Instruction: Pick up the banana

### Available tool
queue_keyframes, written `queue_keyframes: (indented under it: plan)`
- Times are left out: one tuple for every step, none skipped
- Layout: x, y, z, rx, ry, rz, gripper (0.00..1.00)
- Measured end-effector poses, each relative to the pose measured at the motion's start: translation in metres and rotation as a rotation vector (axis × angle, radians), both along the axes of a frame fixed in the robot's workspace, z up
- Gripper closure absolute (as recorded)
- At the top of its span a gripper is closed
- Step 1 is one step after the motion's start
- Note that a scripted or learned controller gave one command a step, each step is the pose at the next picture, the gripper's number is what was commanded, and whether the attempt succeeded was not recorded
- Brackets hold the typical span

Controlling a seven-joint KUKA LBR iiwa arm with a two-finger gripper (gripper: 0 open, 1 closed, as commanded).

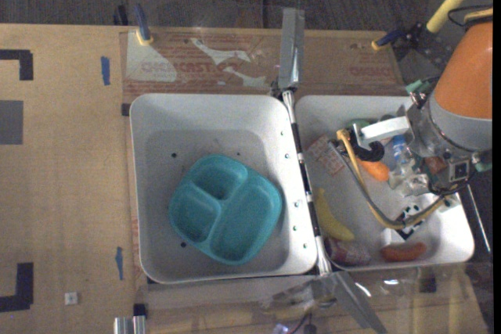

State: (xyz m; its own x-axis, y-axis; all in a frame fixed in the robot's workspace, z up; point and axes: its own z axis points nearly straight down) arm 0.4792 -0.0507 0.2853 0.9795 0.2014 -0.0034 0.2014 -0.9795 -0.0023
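The banana (pixel 332 218) is yellow and lies along the left wall of the right bin (pixel 462 242), near its front. The arm comes in from the right, its orange band (pixel 470 66) above the wrist. My gripper (pixel 407 173) hangs over the middle right of that bin, to the right of the banana and a little further back, well apart from it. A yellow cable (pixel 366 195) loops from the wrist across the bin floor between the gripper and the banana.
The left bin (pixel 149 129) holds a teal divided plate (pixel 227 207). In the right bin lie an orange piece (pixel 376 170), a red sausage-shaped thing (pixel 404 251), a dark purplish item (pixel 350 253) and a brown patterned card (pixel 329 156).
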Motion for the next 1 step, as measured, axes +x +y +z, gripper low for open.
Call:
queue_keyframes:
  plan:
    - [0.0001, -0.1738, 0.0434, -0.002, -0.003, -0.004, 1.0]
